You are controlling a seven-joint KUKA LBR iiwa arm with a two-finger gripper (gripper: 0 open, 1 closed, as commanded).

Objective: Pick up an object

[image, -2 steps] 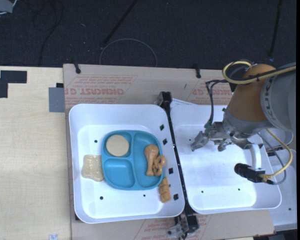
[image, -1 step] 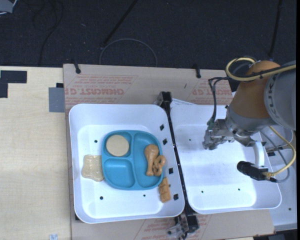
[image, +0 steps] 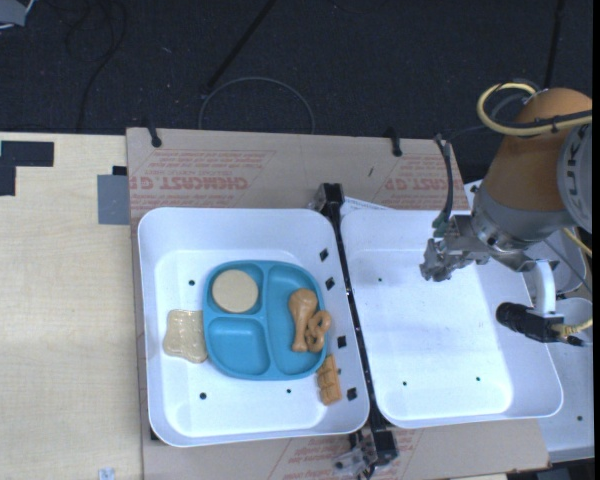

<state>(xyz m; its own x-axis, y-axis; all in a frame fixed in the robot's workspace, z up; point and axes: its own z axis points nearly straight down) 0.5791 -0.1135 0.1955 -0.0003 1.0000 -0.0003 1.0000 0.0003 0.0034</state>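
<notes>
While the gripper [image: 442, 261] hangs above the right bin [image: 460, 368], well apart from the blue tray [image: 242, 353] in the left bin [image: 170, 258], its state cannot be told. Objects lie around that tray: a round biscuit [image: 234, 291] and a pretzel [image: 308, 320] on it, a pale piece [image: 185, 335] touching its left edge. A long traverse toward the tray is needed, and an isolated piece should be chosen.
</notes>
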